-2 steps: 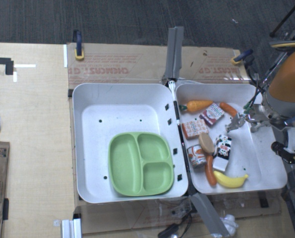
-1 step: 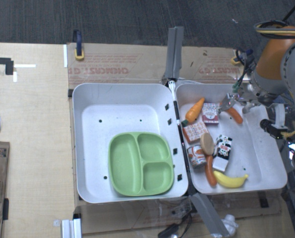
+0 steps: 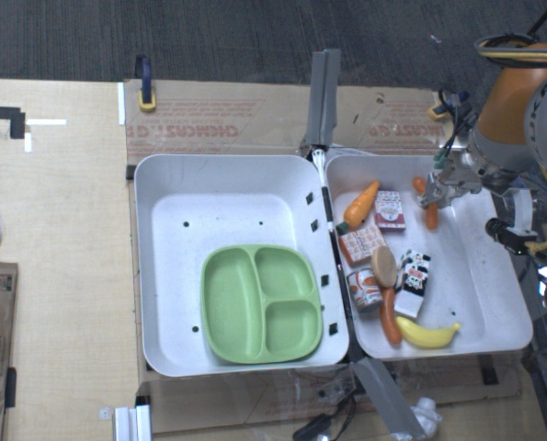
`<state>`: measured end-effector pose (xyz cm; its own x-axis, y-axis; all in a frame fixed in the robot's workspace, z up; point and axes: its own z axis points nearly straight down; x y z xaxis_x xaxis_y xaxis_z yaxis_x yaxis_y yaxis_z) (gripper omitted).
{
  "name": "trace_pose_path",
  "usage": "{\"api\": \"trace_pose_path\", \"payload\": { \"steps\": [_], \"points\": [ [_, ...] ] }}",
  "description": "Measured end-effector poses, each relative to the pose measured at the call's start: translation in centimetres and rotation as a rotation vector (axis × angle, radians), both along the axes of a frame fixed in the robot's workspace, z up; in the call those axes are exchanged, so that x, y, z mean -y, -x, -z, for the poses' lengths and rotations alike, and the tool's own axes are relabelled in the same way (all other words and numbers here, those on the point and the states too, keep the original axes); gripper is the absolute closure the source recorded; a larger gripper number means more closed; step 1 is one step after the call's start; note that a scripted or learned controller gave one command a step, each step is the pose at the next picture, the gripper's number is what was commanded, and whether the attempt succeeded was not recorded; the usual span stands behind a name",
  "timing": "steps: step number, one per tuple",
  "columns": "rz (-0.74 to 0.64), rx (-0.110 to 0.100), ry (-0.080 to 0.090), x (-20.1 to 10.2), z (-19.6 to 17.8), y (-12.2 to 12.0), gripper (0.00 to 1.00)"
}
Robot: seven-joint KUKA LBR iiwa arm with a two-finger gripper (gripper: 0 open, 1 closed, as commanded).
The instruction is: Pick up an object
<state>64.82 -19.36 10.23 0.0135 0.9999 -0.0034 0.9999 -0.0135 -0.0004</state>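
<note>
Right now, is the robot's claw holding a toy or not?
Gripper: low over the right bin by a small orange piece; open, shut or holding cannot be told.

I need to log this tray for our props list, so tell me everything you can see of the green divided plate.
The green divided plate is pale green, looks like matte plastic and has rounded corners. Raised ridges split it into three compartments: one long one on its left, two smaller ones on its right. It lies flat and right side up on the floor of the left bin, towards the near right corner, slightly rotated. Nothing lies in it.
</note>
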Motion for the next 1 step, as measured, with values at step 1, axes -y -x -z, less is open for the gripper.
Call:
{"api": "trace_pose_path", "payload": {
  "steps": [1],
  "points": [
    [0.005,0.0,-0.002,-4.62,-10.0,-0.03,1.0]
  ]
}}
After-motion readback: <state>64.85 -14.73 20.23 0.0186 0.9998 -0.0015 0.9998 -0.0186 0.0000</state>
